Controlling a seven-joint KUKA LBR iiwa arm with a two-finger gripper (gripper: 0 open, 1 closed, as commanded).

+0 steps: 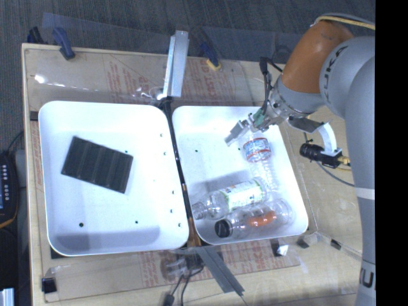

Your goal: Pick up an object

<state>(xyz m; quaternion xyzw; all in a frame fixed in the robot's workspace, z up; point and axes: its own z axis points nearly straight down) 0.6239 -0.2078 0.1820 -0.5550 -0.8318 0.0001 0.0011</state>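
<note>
My gripper (247,128) hangs open over the upper part of the right bin (204,139). One grey finger (235,133) points down-left over bare bin floor. Just below and to the right of the gripper lies a clear plastic bottle with a blue label (257,152), its top end close to the fingers, and I see nothing held between them. Further down lie a clear bottle with a white and green label (239,196) and a clear bottle with a black cap and an orange patch (250,222).
A flat black rectangular pad (97,164) lies in the left bin (57,222). A grey upright bar (176,62) stands behind the ridge where the two bins meet. Blue clamps (64,43) hold the board's far edge.
</note>
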